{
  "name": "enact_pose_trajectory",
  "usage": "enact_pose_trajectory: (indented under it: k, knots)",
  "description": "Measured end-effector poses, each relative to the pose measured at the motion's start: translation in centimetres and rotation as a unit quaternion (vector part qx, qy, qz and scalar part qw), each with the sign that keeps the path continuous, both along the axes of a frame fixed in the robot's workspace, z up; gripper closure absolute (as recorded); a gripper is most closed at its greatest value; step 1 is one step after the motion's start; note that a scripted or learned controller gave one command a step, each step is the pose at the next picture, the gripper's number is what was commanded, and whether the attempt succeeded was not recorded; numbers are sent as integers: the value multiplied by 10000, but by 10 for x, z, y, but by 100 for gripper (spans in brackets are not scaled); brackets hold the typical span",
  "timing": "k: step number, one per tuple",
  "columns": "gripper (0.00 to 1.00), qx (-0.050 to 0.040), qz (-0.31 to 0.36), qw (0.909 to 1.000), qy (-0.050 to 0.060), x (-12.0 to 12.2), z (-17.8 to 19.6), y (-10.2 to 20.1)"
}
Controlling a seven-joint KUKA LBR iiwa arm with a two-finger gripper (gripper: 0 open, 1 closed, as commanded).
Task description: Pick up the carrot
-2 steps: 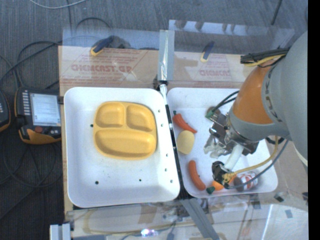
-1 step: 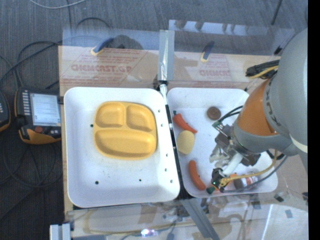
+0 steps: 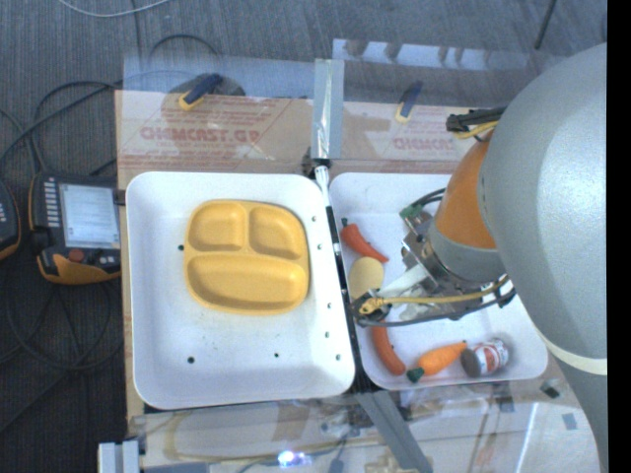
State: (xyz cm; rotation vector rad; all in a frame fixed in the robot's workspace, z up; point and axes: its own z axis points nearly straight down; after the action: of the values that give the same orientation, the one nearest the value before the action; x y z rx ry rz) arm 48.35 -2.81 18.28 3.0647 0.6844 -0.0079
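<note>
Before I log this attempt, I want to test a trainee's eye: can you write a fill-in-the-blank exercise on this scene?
1. The yellow divided tray lies in the ____ bin.
2. The carrot, orange with a green tip, lies in the ____ bin.
3. The yellow divided tray has ____ compartments.
4. The band above the arm's wrist is coloured ____.

Missing words: left; right; three; orange

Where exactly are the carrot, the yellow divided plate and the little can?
carrot (image 3: 443, 357), camera view, middle of its orange body.
yellow divided plate (image 3: 246, 256), camera view, central ridge between compartments.
can (image 3: 485, 357), camera view, its side.
</note>
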Motion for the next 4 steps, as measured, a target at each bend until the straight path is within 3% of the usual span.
enact_pose_trajectory:
  k: [1, 2, 3, 4]
  knots:
    - [100, -14, -1180, 9930, -2, 0, 18, -20]
    - [100, -8, -1008, 9949, 4, 0, 6, 26]
    - [100, -7, -1056, 9944, 8, -1, 10, -35]
    - [100, 0, -1138, 9935, 11, -1, -1, 40]
